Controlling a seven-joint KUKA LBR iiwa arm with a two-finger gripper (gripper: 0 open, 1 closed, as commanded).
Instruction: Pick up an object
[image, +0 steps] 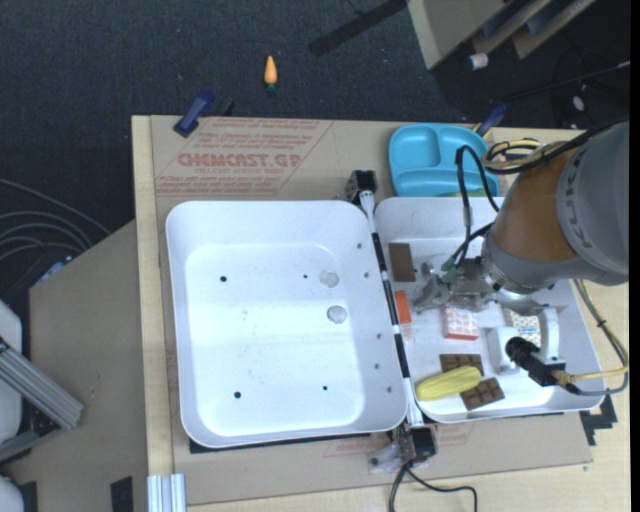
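— Two bins on the desk (250, 150); where is the claw?
— Low in the right bin (430, 215), claw (437, 290) beside a red-checked packet (460, 321) (corn cob (448, 382) and chocolate pieces nearer the front).
— Grasping anything?
— Possibly not; I cannot tell how it stands.

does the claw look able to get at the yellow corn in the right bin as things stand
Probably yes. The yellow corn lies uncovered near the front of the right bin, with only a brown block touching its end. The claw hangs over the same bin, and nothing stands between them.
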